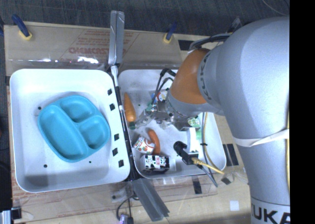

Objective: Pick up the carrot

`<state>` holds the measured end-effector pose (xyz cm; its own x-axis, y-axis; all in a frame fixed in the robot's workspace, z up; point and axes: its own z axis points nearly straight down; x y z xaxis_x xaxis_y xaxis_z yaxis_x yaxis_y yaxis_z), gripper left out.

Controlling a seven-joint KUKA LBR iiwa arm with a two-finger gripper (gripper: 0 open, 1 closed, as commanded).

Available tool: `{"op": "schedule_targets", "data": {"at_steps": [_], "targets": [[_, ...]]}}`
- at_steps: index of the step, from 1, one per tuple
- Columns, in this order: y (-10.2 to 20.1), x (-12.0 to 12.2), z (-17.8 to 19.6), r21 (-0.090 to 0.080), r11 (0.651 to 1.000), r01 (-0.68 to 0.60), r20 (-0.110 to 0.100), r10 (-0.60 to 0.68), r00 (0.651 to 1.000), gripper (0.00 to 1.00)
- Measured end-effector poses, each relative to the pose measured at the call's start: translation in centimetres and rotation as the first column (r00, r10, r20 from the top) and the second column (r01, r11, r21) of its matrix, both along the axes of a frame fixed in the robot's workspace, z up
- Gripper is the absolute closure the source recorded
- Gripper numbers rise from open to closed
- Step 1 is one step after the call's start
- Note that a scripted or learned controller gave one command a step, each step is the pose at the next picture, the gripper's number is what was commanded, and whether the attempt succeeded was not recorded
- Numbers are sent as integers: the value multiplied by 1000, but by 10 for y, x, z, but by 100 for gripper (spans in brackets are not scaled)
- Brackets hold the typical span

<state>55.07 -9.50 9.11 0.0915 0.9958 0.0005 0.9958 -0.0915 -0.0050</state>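
Item 1, carrot [129,109]: orange, elongated, lying in the right bin [216,142] against its left wall, toward the far end; untouched.

Item 2, gripper [156,114]: hovers just right of the carrot, apart from it; whether its fingers are spread or closed cannot be told, and nothing is seen in them.

Item 3, sausage-like orange piece [154,141], near side of the carrot; a likely decoy.

Item 4, blue divided plate [74,127], in the left bin [19,134].

Step judged: approach. Next move calls for shifting left, over the carrot, then descending.
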Motion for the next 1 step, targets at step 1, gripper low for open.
{"op": "schedule_targets", "data": {"at_steps": [1], "targets": [[3, 55, 0, 0, 999, 41, 0, -41, 999, 0]]}}
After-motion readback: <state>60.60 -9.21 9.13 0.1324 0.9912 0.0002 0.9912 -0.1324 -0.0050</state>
